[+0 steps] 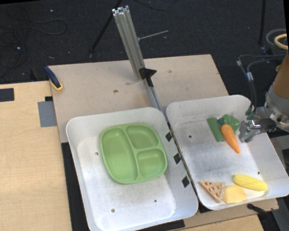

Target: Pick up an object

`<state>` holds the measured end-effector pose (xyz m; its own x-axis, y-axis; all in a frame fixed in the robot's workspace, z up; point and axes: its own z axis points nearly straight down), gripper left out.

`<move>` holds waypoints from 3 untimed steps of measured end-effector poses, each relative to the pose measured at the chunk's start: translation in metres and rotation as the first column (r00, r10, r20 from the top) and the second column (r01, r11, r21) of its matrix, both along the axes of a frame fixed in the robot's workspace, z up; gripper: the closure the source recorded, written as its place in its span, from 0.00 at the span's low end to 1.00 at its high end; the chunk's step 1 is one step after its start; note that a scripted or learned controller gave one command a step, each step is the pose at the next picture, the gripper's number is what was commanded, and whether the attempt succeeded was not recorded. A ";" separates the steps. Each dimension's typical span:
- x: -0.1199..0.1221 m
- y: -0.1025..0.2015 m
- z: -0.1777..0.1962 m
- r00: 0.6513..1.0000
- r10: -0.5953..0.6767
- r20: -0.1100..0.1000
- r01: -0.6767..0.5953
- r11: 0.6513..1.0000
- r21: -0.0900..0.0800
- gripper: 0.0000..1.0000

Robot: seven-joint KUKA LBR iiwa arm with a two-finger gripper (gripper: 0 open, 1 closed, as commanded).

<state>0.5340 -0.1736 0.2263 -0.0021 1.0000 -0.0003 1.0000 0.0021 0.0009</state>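
Observation:
An orange toy carrot (pixel 230 137) with a green top (pixel 228 121) lies in the right bin (pixel 206 154), beside a green block (pixel 215 129). Near that bin's front edge sit a yellow corn cob (pixel 250 182), a pale yellow piece (pixel 234 195) and a pizza slice (pixel 212 189). My gripper (pixel 248 128) hangs at the bin's right side, just right of the carrot. Nothing shows between its fingers.
The left bin (pixel 98 205) holds a green divided plate (pixel 134 153). An aluminium post (pixel 130 44) rises behind the bins, with black clips along the seam between them. The arm's wrist (pixel 283 103) enters from the right.

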 end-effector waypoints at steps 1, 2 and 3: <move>0.016 0.051 -0.011 1.000 0.003 -0.004 -0.003 1.000 0.003 1.00; 0.022 0.096 -0.007 1.000 0.003 -0.003 -0.003 1.000 0.003 1.00; 0.047 0.147 -0.006 1.000 0.003 -0.002 -0.003 1.000 0.002 1.00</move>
